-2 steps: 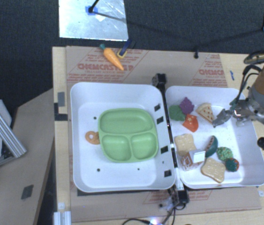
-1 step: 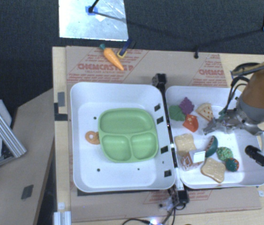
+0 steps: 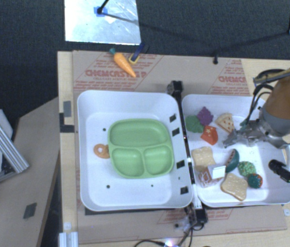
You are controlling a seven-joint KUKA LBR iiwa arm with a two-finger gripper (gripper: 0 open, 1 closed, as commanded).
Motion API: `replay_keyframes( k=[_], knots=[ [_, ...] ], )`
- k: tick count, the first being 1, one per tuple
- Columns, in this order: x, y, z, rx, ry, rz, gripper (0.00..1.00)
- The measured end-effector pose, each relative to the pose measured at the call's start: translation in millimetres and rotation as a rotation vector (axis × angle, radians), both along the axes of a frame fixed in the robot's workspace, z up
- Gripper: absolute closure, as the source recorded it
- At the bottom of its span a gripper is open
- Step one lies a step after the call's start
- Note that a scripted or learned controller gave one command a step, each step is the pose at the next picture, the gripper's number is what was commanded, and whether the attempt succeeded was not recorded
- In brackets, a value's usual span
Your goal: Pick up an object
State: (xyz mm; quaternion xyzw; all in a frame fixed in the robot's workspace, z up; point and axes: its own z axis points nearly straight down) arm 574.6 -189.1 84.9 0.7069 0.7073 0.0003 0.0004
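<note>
The right bin (image 3: 276, 197) holds several toy foods: a green leafy piece (image 3: 193, 123), purple grapes (image 3: 205, 115), a tan wedge (image 3: 225, 122), an orange-red piece (image 3: 209, 135), a bread slice (image 3: 202, 157), a small red and white box (image 3: 210, 174), a teal slice (image 3: 232, 161), a green clump (image 3: 246, 168), a round green and red piece (image 3: 254, 180) and a toast slice (image 3: 234, 187). My gripper (image 3: 233, 139) sits low in this bin, just right of the orange-red piece and above the teal slice. Nothing is seen held in it.
The left bin (image 3: 90, 189) bears a green divided plate (image 3: 139, 147) and a small orange ring (image 3: 101, 151) beside it. A toy carrot (image 3: 124, 64) lies on the bench behind the bins. A black part (image 3: 281, 170) of the arm hangs over the right bin's right side.
</note>
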Motion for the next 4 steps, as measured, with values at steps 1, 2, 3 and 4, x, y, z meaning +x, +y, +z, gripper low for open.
replay_keyframes(
  k=[1, 2, 3, 4],
  knots=[
    [1.1, -0.3, 11.2, -0.001, -0.004, 0.0, 1.0],
    [8.1, -10.3, 65.5, -0.003, -0.006, 0.002, 1.0],
    [0.9, -7.5, 116.1, -0.002, -0.006, 0.003, 1.0],
    [2.1, -7.8, 141.3, -0.002, -0.004, 0.004, 1.0]
  ],
)
